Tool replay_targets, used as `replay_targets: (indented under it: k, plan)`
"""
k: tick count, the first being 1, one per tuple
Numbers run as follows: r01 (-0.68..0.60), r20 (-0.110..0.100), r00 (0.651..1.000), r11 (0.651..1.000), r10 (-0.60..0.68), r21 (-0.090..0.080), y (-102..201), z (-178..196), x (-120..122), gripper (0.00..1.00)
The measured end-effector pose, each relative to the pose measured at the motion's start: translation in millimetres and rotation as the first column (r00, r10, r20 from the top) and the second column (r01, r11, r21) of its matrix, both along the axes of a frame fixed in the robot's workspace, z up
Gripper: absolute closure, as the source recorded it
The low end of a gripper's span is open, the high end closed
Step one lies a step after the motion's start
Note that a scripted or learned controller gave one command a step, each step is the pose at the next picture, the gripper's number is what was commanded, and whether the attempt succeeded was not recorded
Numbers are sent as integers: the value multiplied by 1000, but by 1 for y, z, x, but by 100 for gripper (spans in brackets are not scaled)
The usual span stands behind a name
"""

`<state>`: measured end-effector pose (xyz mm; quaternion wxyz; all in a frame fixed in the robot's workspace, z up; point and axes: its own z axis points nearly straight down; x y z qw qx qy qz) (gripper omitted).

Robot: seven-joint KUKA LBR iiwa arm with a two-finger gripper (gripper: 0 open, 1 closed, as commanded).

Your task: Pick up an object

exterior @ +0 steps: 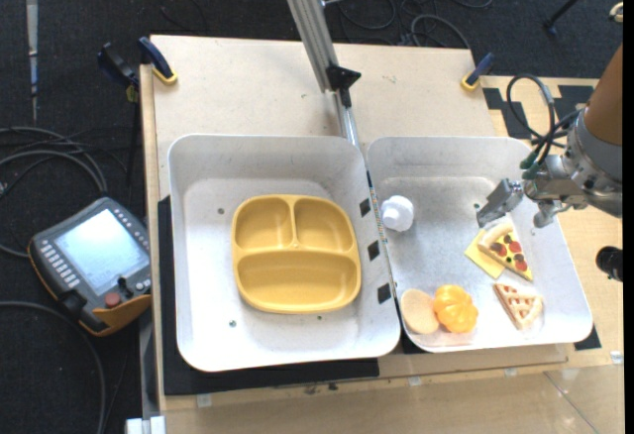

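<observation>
Camera view, tabletop: two bins.
Left bin: yellow tray.
Right bin: my targets.
Hand: fingers spread, empty, over pizza slice.
Progress: I've grasped nothing; pickup remains.

I see a robot lab: loose cables on dark carpet, a control pad with a screen, clamps on the worktop.

We see two white bins, a mustard-yellow divided plate, a pale yellow pizza slice dotted red and dark, a tan waffle wedge gridded red, an orange piece, a white cap, a beige bench.
</observation>
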<state>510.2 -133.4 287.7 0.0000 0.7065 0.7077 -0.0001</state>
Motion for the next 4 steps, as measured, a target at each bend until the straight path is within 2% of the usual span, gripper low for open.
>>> replay_targets:
  k: [1, 3, 4]
  plan:
    - [1, 0, 1000, 1000, -1, 0, 0, 0, 0, 0]
    - [2, -5, 1000, 1000, -2, 1, 5, -89, 5, 0]
    - [2, -6, 1000, 1000, -2, 1, 7, -154, 7, 0]
